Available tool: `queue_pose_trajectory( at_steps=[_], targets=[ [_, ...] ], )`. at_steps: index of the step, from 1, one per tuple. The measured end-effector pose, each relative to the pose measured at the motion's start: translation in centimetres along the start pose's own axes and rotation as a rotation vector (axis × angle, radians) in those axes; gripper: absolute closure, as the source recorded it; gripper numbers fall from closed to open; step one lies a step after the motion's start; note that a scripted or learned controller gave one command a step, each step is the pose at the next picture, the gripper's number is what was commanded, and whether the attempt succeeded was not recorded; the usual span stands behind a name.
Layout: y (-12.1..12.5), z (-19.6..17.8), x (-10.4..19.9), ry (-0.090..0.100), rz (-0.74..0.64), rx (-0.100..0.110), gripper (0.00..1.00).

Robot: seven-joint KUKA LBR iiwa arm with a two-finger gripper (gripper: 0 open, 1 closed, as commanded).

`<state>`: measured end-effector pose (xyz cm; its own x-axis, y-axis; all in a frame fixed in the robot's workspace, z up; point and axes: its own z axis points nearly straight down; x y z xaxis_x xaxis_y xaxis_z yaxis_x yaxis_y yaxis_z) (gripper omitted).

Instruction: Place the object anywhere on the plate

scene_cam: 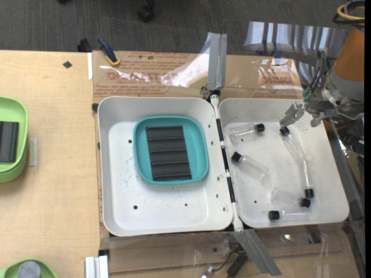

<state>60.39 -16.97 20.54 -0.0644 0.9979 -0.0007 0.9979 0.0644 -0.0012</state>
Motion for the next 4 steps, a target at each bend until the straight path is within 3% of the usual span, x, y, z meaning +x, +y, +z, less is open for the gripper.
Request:
queue_pose_trajectory(
  at_steps=[1, 2, 3, 4],
  targets=[
    [-2.3, -5.3, -5.2, -0.001, 0.059, -0.001, 0.0],
    [-1.6, -20.3, -5.2, -0.001, 0.138, 0.001, 0.0],
    [3.6, -23.5, -4.6, -0.001, 0.217, 0.002, 0.0],
    [5.3, -23.5, -5.0, -0.001, 0.332, 0.001, 0.0]
  ],
)
